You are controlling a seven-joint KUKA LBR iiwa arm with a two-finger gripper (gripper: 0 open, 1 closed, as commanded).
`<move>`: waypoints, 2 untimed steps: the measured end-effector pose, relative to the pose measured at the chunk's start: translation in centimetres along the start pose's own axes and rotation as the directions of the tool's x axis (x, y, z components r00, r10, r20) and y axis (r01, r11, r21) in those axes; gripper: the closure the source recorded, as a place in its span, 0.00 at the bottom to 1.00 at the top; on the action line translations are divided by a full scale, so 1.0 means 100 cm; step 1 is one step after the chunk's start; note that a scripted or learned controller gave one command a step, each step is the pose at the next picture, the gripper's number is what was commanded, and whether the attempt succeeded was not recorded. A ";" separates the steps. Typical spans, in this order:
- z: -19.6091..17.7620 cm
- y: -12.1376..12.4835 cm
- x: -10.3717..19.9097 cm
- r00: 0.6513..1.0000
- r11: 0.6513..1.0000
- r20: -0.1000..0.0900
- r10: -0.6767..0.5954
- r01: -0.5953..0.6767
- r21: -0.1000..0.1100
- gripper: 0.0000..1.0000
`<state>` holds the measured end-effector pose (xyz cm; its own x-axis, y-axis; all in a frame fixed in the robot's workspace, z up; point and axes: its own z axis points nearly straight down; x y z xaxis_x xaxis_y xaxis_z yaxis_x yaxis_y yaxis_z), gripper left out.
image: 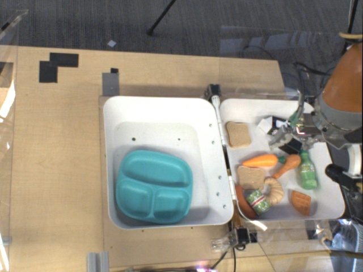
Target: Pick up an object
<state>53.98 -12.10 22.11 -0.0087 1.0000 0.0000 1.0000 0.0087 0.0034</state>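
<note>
The two-finger gripper (285, 134) hovers over the right shallow white bin (249, 113), above the orange plastic carrot (286, 165); its grip state cannot be told.

Bright even light, soft shadows, slightly blurry

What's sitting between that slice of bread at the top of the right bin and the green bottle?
In the camera view, an orange carrot lies between the bread slice and the green bottle.

A robotics lab: wooden bench (57, 169), white bins (159, 109), loose cables (244, 242).
</note>
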 end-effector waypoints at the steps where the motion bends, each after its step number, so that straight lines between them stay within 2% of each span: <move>1: 0.111 0.002 -0.040 0.996 0.995 0.008 -0.094 0.094 -0.023 0.00; 2: 0.133 0.009 0.008 0.996 0.996 -0.001 0.084 -0.084 -0.007 0.00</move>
<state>54.89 -11.28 8.79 0.0756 0.9971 0.0009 0.9971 -0.0756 0.0108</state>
